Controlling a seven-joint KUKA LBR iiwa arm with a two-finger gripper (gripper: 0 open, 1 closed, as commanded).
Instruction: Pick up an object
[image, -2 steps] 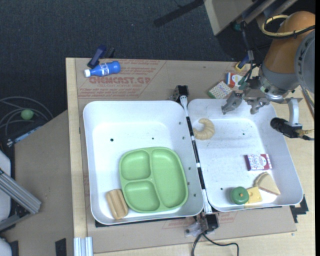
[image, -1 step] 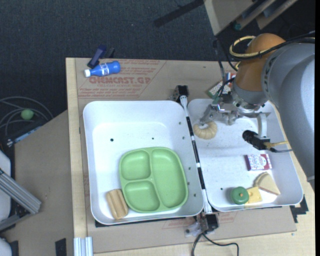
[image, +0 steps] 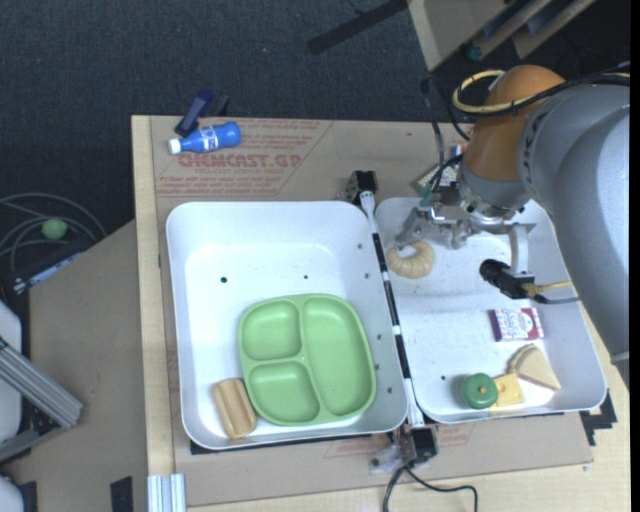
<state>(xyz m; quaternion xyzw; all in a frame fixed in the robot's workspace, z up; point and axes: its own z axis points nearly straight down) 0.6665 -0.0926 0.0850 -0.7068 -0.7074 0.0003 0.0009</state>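
In the right bin (image: 440, 395), up at its eleven o'clock corner, the gripper (image: 430, 225) hangs low, just over a pale ring-shaped doughnut (image: 412, 262) — whether it's clenched or released, I cannot tell from here. Down at five o'clock sit a green apple-like toy (image: 478, 390) and a cheese wedge (image: 535, 368), with a small red carton (image: 514, 323) above. In the left bin (image: 200, 230), a green divided plate (image: 305, 357) with a bread piece (image: 234, 406) at its seven o'clock.

We see the gripper (image: 425, 232) low in the right bin (image: 440, 375), just above a tan ring-shaped pastry (image: 411, 262). The left bin (image: 200, 250) holds a green divided plate (image: 304, 357) and a tan bread piece (image: 234, 406).
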